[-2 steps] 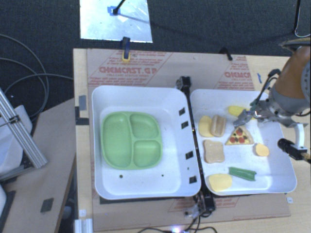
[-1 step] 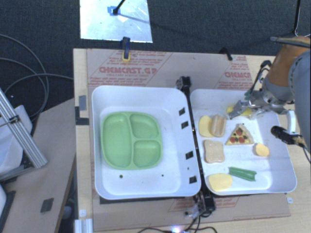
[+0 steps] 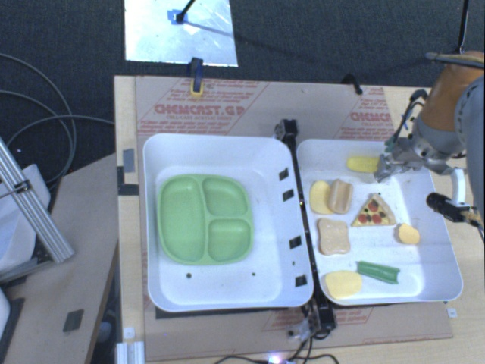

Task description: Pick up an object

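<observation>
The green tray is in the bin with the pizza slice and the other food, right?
No. The camera view shows the green tray alone in the left bin. The pizza slice and other food lie in the right bin.

A pale green tray [image 3: 204,218] lies in a white bin [image 3: 174,154]; the pizza slice [image 3: 374,212] has red dots.

Bright, even overhead light; bins slightly overexposed.

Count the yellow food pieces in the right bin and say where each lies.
4. A yellow piece at the top beside the gripper, one left of the hot dog, a small one at right, one at the bottom. Others may hide beneath the arm.
</observation>
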